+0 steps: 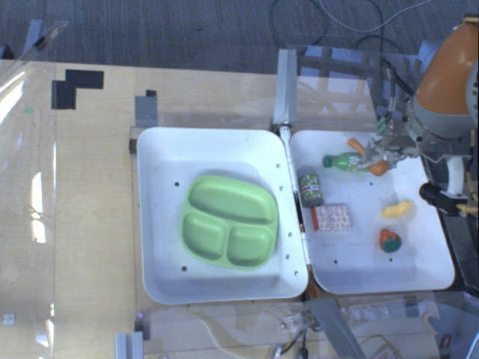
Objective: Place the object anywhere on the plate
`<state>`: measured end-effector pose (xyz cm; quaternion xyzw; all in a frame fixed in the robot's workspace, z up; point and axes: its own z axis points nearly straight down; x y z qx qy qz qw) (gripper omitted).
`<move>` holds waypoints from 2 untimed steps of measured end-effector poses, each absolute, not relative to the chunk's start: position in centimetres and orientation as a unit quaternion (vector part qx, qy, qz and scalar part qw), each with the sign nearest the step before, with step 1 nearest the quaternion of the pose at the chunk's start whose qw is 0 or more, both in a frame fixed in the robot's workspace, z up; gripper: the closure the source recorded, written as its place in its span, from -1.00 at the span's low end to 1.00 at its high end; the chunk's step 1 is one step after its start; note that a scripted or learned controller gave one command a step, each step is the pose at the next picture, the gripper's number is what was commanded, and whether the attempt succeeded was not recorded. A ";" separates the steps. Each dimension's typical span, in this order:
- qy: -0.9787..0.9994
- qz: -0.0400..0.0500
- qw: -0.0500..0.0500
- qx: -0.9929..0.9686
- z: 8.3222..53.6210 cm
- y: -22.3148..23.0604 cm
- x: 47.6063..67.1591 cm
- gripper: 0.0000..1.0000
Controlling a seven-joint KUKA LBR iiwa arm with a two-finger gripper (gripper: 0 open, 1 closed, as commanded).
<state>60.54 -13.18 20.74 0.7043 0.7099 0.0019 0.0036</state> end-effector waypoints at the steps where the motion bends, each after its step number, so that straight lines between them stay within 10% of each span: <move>1: 0.696 0.002 0.001 0.718 19.1 -2.4 60.1 1.00; 2: 0.742 0.002 0.001 0.670 18.5 3.0 55.6 1.00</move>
